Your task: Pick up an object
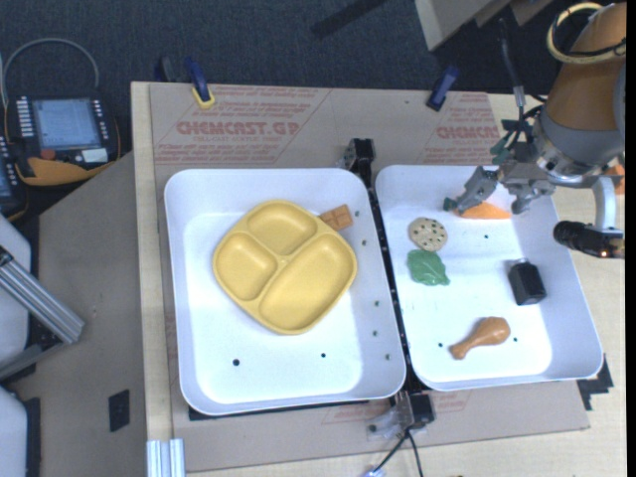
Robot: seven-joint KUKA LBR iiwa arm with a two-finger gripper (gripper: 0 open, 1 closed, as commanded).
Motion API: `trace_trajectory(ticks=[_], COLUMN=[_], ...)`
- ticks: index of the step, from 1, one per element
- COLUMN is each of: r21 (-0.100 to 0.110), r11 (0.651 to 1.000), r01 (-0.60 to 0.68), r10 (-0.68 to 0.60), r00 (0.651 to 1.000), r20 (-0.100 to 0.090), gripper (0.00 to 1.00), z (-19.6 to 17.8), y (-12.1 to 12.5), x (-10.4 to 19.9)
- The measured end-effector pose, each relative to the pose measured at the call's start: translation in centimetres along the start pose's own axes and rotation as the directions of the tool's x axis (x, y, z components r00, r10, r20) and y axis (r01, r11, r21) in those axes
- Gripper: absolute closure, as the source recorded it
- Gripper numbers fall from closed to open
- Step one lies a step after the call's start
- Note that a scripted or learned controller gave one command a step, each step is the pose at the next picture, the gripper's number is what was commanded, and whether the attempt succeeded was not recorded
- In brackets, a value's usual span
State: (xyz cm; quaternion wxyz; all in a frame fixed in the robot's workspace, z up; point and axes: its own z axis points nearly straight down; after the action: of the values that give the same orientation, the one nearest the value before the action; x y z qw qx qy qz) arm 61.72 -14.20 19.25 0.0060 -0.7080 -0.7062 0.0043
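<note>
The arm reaches into the right bin [581, 296] and its end effector [485, 195] hangs low over that bin's far side, right by an orange object [487, 210] that lies partly under it. Judging by this, the step in hand is the approach to a grasp, with the orange object as the likely target. Whether the fingers are spread or closed I cannot tell; the tool's parts overlap the object and nothing reads clearly as gripped.

The orange object sits on the far side of the right bin, beyond the speckled cookie [428, 232] and the green leaf piece [428, 268]. What shows of it is a flat sliver whose long axis seems to run across the bin, side to side in the camera view; which end is which is hidden by the tool.

The next move probably calls for a final descent with the fingers straddling the object's short width, then closing and lifting straight up. The object looks thin and low, so a shallow closure could slip over it.

Other candidates lie nearer in the same bin: a black block [527, 282] and a toy drumstick [482, 337]. The left bin [189, 266] holds a yellow divided plate [285, 266].
</note>
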Motion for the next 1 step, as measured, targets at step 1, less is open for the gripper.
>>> trace_trajectory(ticks=[1], r21=[-0.015], r11=[1.000], r01=[0.003], r10=[-0.003], r00=[1.000], r20=[0.002], gripper=[0.00], z=[-0.85], y=[0.31], x=[0.04])
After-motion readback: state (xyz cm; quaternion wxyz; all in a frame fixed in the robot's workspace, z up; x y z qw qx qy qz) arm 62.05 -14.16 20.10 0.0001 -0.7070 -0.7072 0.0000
